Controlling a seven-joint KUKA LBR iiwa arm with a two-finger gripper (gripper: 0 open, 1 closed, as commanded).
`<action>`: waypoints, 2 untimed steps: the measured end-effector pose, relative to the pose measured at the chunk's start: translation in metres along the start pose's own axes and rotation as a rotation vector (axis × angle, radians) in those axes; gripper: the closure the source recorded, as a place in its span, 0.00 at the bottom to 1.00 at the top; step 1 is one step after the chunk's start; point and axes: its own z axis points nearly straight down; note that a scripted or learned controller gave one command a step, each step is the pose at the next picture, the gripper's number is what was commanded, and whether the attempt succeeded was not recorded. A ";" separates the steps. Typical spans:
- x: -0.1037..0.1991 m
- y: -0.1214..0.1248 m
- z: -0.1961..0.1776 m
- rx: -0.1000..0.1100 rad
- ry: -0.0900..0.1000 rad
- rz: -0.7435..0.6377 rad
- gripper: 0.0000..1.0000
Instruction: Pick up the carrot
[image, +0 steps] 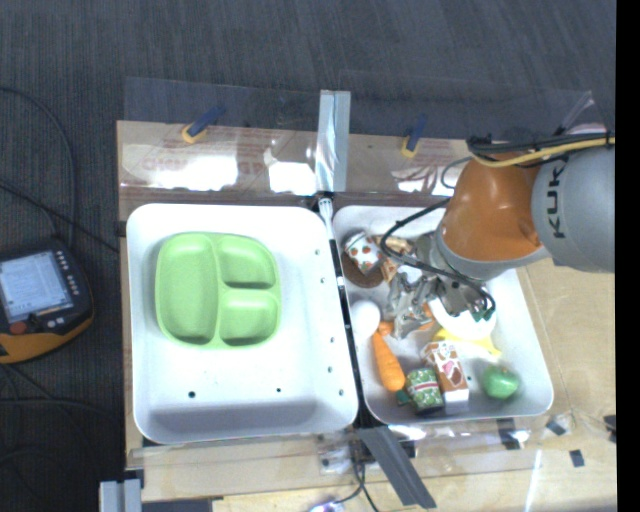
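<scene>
**Carrot: unpicked, crowded lot**

Carrot (388, 364): lying at the left wall of the right bin (535, 385), tip towards the near edge, not held. Egg (365, 319) just beside its top; box (445, 372) and can (424, 389) close on the right. Claw (408, 305): above the carrot's upper end; its opening cannot be told. Risk, as judged: neighbours could be pinched or knocked instead; the carrot could be pressed against the wall and slip away.

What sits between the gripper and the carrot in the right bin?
Nothing visible. The gripper is just above and right of the carrot, with bare bin floor between. A white egg-like item flanks the carrot's upper end, and small boxes crowd its lower right.
</scene>
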 end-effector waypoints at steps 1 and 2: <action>-0.030 0.076 -0.083 -0.005 0.015 0.226 1.00; 0.062 0.091 -0.083 -0.007 0.019 -0.068 1.00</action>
